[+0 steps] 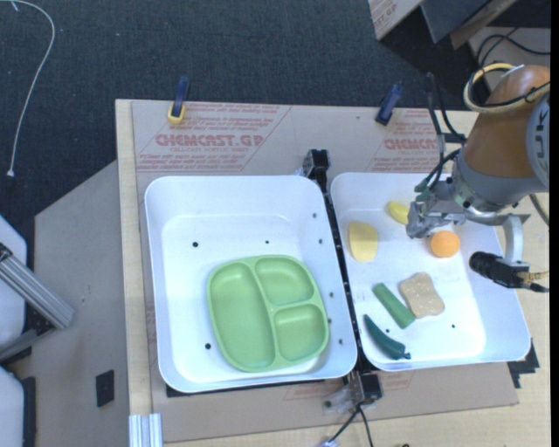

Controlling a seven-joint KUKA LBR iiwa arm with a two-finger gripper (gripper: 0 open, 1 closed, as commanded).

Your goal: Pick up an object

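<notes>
A KUKA arm (507,131) reaches in from the right over a bench topped with brown board (262,144) printed in red lettering, its gripper (425,223) lowered into the far part of the right bin (489,345). Whether the fingers are open or closed cannot be told from this angle, and nothing is seen between them.

An orange ball (445,244) lies just right of the gripper, a small yellow piece (398,211) just to its left. A larger yellow piece (363,242) sits further left, near the bin's inner wall. Nearer the camera rest a green block (393,306), a tan bread-like slice (422,295) beside it, and a dark teal piece (384,339) close to the near rim.

The left bin (175,209) holds a light green divided plate (267,312) with three compartments, set toward its near side.

Black clips (316,162) join the bins at the far and near ends of the seam. A yellow-and-blue clamp (178,100) and a blue clamp (389,104) pin the board's far edge. The bench stands on dark carpet (87,52), where a white cable (35,79) trails at far left. Cardboard boxes (393,13) sit at far right.
</notes>
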